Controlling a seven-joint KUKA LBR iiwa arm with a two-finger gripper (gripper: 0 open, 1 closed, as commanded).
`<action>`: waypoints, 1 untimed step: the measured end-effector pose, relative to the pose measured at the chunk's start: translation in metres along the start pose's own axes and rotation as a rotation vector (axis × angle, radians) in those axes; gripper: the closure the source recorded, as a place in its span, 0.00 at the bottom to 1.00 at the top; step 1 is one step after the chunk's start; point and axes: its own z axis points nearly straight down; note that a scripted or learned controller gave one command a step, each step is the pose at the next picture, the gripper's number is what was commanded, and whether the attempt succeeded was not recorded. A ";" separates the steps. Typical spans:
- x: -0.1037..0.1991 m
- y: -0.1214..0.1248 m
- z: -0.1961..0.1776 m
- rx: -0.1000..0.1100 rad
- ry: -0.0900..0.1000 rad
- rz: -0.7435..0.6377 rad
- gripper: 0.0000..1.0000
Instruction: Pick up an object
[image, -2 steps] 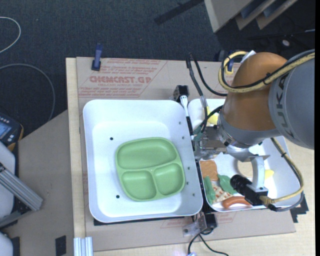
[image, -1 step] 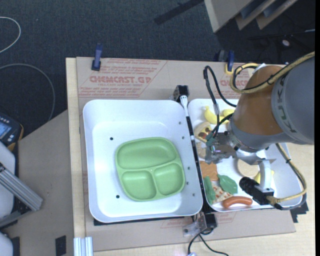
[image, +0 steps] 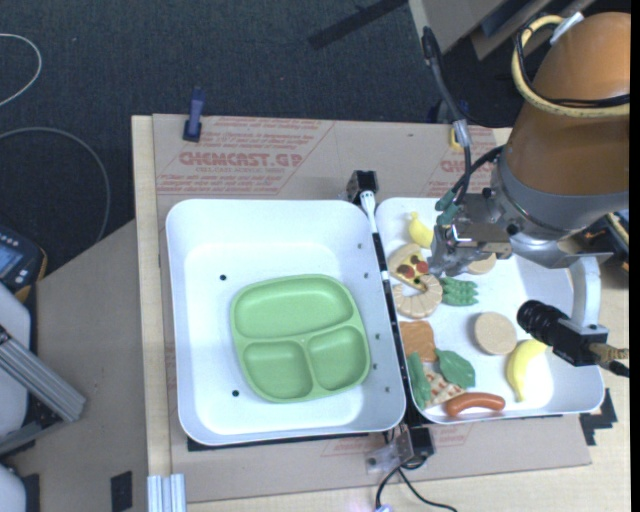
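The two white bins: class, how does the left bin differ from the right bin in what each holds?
The left bin holds one large thing, a green divided tray, lying flat near its middle. The right bin holds many small toy foods, among them a banana, a sausage and a round biscuit. The gripper is over the right bin, not the left bin. Both bins are white, shallow and side by side.

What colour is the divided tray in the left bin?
Light green tray, seen in the camera view.
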 end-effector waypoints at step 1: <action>0.032 -0.005 -0.020 0.013 -0.003 0.001 1.00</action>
